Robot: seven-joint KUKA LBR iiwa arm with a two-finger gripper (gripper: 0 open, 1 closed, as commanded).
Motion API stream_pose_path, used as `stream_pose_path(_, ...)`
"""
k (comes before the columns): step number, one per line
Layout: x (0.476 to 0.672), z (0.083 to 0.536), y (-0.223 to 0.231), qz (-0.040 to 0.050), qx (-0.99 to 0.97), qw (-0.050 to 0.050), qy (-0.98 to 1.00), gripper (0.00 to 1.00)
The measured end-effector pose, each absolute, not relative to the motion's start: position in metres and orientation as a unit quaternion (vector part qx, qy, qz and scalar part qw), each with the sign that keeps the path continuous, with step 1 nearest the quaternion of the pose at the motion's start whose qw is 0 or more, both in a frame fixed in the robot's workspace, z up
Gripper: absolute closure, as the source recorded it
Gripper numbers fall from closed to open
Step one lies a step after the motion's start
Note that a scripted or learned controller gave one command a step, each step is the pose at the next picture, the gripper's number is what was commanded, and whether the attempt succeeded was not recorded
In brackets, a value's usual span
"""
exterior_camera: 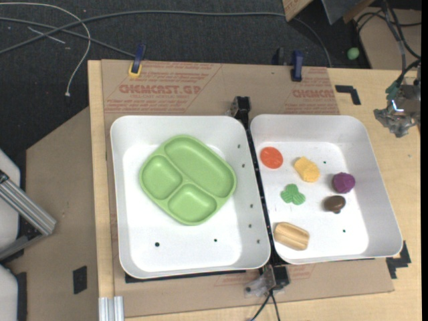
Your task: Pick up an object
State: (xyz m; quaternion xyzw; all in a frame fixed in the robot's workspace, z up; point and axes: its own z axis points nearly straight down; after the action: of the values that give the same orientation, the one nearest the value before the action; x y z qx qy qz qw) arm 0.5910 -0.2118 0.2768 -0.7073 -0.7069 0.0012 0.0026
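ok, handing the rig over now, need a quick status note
Gripper: off past the right bin's far right corner, above the bench, holding nothing visible.
Right bin: orange piece, yellow piece, purple piece, green piece, brown piece, bread roll.
Left bin: green tray.
Done: nothing picked.
Left: reach in, grasp one, lift.

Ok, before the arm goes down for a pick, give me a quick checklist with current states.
1. Targets present in right bin: orange disc, yellow piece, purple piece, green piece, brown piece, tan bread-like piece: ok.
2. Pieces spaced apart, none touching: ok.
3. Green divided plate sits in left bin, away from the targets: ok.
4. Gripper over a target: not ok, it is at the right edge, outside the bins.
5. Finger opening: cannot tell.
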Motion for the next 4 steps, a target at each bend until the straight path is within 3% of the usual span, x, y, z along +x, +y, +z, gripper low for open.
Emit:
stream_pose_path(1, 0.592, 0.279, -0.212, 0.0000, -0.707, 0.000, -0.707, 0.00)
stream_pose_path(4, 0.581, 0.149, -0.208, 0.0012, -0.707, 0.003, -0.707, 0.00)
